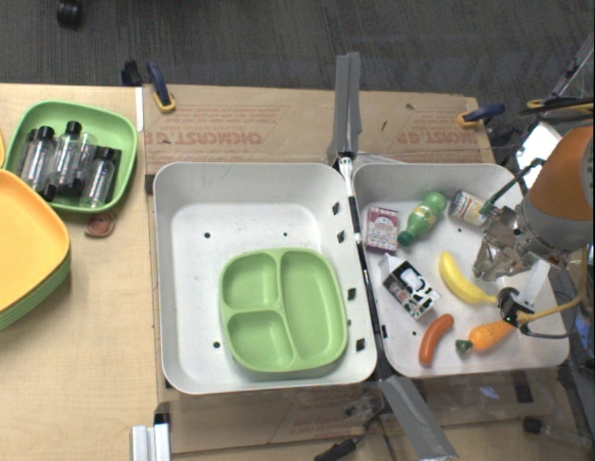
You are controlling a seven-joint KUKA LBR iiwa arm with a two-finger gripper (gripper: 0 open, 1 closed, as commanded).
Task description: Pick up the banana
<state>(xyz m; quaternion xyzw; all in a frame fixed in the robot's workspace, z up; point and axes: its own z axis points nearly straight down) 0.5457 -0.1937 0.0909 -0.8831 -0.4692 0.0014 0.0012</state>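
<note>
The yellow banana (463, 279) lies flat in the right white bin (403, 358), right of its middle, running from upper left to lower right. My gripper (493, 269) hangs just right of and above the banana's right end, beneath the grey wrist and orange band. It is open, with nothing between its fingers, and the banana rests on the bin floor.
Around the banana lie a green bottle (420, 217), a small can (467, 206), a red-and-white packet (381, 229), a black-and-white box (411, 289), a red sausage (435, 339) and an orange carrot (489, 335). A green divided plate (283, 310) sits in the left bin (182, 257).
</note>
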